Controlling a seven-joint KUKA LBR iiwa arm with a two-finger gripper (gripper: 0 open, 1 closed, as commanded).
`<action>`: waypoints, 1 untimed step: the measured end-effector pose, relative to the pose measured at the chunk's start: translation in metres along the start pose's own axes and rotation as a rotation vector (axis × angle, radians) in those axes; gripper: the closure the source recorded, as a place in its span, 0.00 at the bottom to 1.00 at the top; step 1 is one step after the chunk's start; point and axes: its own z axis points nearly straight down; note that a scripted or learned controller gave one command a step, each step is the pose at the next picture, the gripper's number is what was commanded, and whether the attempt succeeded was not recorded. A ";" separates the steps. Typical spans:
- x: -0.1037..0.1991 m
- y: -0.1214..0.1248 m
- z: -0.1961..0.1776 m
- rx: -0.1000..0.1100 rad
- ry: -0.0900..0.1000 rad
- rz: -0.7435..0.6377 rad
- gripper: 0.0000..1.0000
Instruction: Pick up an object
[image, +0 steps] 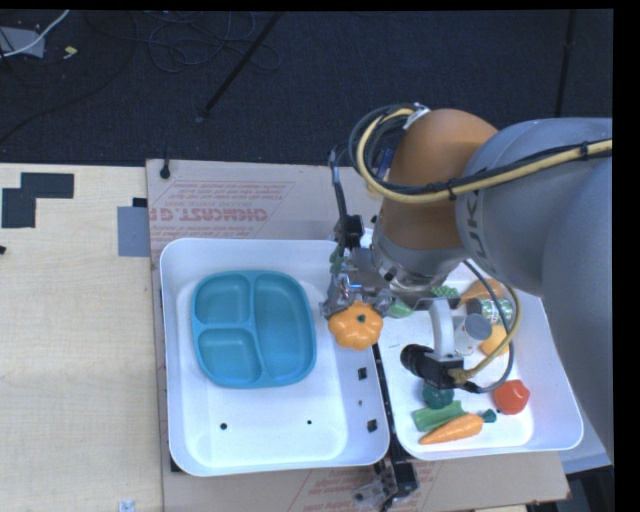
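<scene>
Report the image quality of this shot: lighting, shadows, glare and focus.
Camera view: even, soft lighting with no harsh glare on the white bins; the floor above the bench is very dark, with cables barely visible; the arm casts a soft shadow over the right bin's toys; focus is fairly sharp on the blue tray and orange pumpkin, while the small items under the wrist look murky.

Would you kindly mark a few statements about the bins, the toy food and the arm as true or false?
1. A blue divided plate lies in the left bin. True.
2. The orange pumpkin rests on the blue plate. False: it sits at the divide between the bins, just below the gripper.
3. A carrot lies in the right bin. True.
4. The red tomato is in the left bin. False: it is in the right bin.
</scene>
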 end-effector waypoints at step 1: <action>0.009 -0.015 0.011 0.003 0.000 -0.002 1.00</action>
